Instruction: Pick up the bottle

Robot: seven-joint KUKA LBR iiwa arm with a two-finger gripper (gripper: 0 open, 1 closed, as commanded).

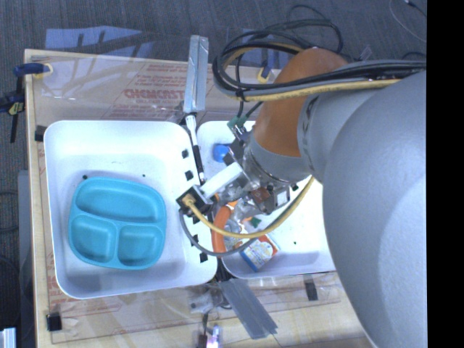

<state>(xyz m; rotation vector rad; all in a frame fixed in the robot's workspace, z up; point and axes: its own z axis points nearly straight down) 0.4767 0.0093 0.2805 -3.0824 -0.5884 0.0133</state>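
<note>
1. Two shallow white plastic bins sit side by side on the bench: the left bin (58,194) is in plain sight, while the right bin (312,256) is largely covered by the arm
2. In the left bin lies a turquoise plastic divided plate with three compartments (116,222), flat on the floor of the bin towards its lower left part
3. The big grey robot arm with an orange band above the wrist (348,143) reaches in from the right, and its wrist hangs low over the right bin
4. The two-finger gripper (243,198) points down into the clutter at the left side of the right bin, close to the wall shared by the bins; whether it is released or clenched cannot be told, as the wrist hardware and cabling hide it
5. A yellow cable (239,232) loops below the gripper, and black cables (290,38) coil above the arm
6. A small blue rounded object, perhaps the cap of the bottle (220,152), shows in the upper left part of the right bin, just above the gripper and apart from it; its body is hidden
7. An orange item (225,214) lies under the gripper, and a small printed carton with orange and blue markings (259,253) lies near the bin's lower edge
8. Nothing is visibly held
</note>
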